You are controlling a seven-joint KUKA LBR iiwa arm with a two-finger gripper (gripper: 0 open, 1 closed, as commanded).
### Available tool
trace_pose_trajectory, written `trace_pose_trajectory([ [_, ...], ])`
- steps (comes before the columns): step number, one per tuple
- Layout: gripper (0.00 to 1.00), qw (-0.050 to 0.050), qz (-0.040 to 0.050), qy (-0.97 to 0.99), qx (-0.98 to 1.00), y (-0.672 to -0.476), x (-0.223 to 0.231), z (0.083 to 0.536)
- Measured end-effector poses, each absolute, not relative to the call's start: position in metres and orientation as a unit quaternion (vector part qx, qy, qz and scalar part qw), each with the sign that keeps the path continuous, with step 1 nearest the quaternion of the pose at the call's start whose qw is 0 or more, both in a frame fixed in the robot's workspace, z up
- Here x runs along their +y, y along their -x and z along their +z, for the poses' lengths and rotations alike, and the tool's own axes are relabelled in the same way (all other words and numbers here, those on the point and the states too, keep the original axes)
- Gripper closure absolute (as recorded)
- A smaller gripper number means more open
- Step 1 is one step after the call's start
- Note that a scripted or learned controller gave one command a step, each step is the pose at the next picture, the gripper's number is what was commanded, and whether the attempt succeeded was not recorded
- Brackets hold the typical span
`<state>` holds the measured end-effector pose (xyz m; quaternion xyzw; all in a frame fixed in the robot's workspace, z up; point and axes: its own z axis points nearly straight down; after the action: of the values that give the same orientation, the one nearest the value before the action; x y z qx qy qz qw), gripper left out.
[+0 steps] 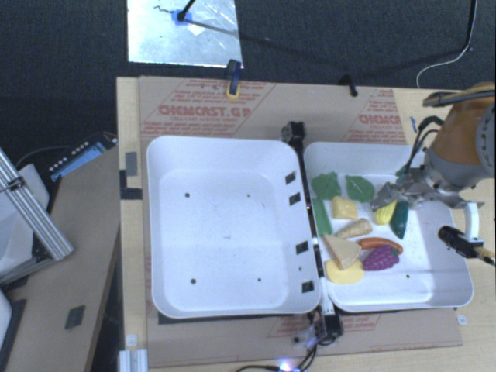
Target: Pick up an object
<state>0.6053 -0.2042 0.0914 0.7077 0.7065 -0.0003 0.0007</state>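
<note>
The right bin (434,285) holds several toy foods. Two green leaves (325,184) (359,187) lie at the back, with a yellow block (345,208) in front of them. Further forward are a beige roll (353,229), a tan wedge (339,248), a yellow disc (346,273), an orange chili (380,244) and purple grapes (380,258). My gripper (390,197) hangs low over the bin's back middle. It is directly above a small yellow fruit (384,215) and a dark green piece (400,221). I see nothing lifted.
The left bin (225,223) lies beside the right one, with black clips (298,200) along the shared wall. A black part (457,242) sticks out over the right bin's right rim. The arm's orange band (461,130) stands above the bin's back right corner.
</note>
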Motion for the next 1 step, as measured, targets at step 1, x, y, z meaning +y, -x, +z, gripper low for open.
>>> trace_pose_trajectory([
  [1,1.00,0.002,0.0012,-0.706,0.708,-0.6072,-0.2019,0.1065],
])
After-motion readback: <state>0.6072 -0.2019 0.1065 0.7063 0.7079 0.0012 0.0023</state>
